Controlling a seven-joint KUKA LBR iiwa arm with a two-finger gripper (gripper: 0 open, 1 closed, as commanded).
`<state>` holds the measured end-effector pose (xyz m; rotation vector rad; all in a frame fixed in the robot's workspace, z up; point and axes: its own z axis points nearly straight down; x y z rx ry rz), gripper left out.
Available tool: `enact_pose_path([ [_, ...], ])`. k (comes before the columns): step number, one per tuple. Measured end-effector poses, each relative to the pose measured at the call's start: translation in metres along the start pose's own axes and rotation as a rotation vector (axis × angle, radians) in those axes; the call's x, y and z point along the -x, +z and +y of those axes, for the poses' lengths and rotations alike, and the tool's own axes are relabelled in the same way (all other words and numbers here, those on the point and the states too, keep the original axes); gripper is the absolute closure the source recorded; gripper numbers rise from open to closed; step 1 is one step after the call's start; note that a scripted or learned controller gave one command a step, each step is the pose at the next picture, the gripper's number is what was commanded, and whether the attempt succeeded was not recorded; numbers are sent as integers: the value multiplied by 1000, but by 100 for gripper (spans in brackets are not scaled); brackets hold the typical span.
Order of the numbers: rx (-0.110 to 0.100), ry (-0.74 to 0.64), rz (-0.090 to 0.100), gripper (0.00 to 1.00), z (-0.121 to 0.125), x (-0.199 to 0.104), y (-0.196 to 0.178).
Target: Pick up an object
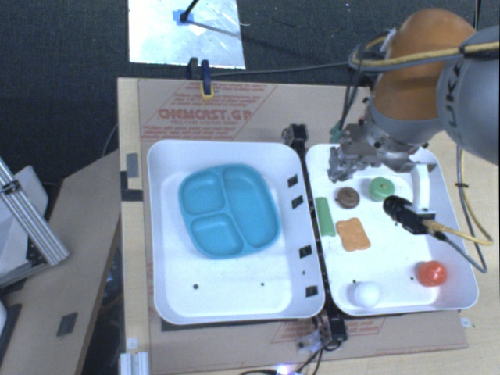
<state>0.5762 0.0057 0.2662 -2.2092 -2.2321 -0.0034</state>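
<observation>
My gripper (344,166) hangs over the far left part of the right bin (461,287), just above and left of a small brown round piece (347,198). A green round piece (381,187) lies to the right of the brown one. An orange flat piece (353,234) sits near the bin's middle, with a green bar (324,216) along the left wall. A red ball (431,273) and a white ball (366,293) rest near the front edge. Nothing shows between the fingers.
The left bin (168,287) holds a blue divided plate (228,210). A black cable fitting (406,213) lies across the right bin's middle. The arm's grey and orange body covers the right bin's far right corner. A clamp (205,77) stands at the bench's back edge.
</observation>
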Motion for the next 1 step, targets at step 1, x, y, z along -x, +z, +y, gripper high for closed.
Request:
enact_pose_path([
  [1,-1,0,1,100,-18,-58,18],
])
